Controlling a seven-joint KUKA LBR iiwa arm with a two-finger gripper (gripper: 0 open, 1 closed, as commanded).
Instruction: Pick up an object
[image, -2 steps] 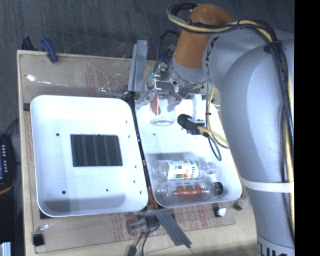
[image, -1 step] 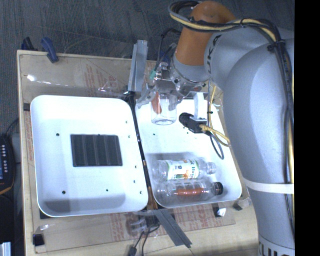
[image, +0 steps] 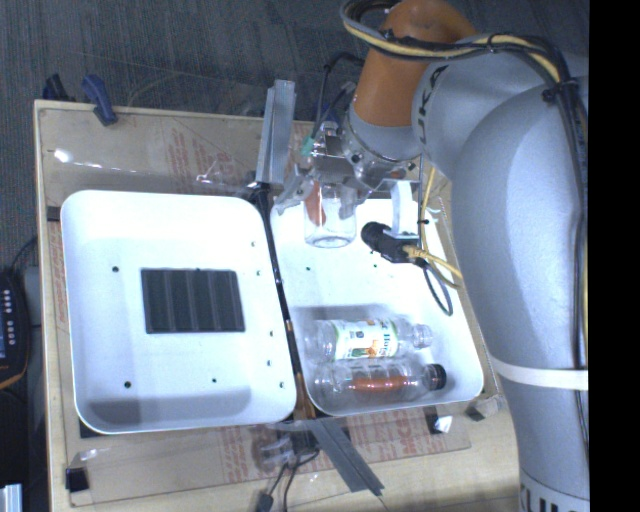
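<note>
**Lifting a clear cup from the right bin**

Hovering at the right bin's (image: 455, 345) far end, the end effector (image: 330, 196) appears closed on a clear cup (image: 330, 225) hanging between its fingers. Two bottles (image: 372, 340) lie near. Judged mid-lift; next, raise straight, keeping grip.

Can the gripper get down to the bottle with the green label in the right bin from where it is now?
Probably yes. The green-label bottle lies on its side in the right bin, uncovered from above, with a second bottle close beside it. The gripper sits over a clear glass at the bin's far end.
</note>
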